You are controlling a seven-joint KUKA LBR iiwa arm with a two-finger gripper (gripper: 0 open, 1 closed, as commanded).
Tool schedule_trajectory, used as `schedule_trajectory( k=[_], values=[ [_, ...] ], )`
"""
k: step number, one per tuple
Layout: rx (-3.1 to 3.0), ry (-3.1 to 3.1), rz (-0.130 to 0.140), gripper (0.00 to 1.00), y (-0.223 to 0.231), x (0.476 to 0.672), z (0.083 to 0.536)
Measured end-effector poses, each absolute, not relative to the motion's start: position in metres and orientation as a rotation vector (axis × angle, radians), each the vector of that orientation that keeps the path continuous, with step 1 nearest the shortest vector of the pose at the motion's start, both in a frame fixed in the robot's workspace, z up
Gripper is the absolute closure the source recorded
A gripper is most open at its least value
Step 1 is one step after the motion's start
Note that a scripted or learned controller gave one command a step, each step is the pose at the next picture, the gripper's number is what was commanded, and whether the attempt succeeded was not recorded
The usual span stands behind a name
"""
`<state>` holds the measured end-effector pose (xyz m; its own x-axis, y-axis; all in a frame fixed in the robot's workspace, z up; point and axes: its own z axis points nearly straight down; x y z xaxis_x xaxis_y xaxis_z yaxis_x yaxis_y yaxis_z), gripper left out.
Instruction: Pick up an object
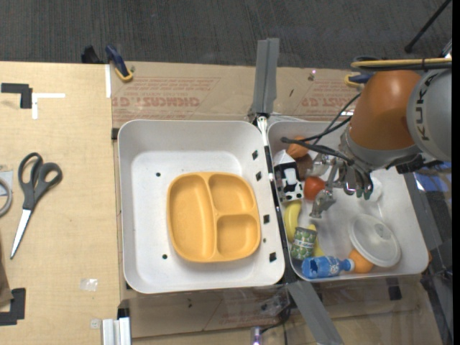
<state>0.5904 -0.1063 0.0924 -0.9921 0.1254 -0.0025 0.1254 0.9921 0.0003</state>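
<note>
Where the tool (321,201) dips, its tips blur against a red ball (314,187).

Wooden bench (65,264), two white bins (136,214), scissors (32,192)

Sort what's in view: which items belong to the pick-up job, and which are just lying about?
Job:
- gripper, down in the right bin
- red ball beside it
- banana
- green can
- blue bottle
- white lid
- orange fruit

Lying about:
- yellow divided plate in the left bin
- scissors on the bench
- blue clamp
</note>
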Motion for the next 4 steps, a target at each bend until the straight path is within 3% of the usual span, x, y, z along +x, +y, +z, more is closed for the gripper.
schedule_trajectory(
  k=[1, 2, 3, 4],
  values=[
    [0.954, 2.993, -0.001, 0.00, -0.093, 0.578, 0.092],
    [1.267, 2.871, -0.001, 0.00, -0.132, 0.628, 0.121],
    [1.432, 2.795, -0.003, 0.00, -0.111, 0.591, 0.092],
    [1.427, 2.795, -0.004, 1.00, -0.111, 0.592, 0.102]
  ],
)
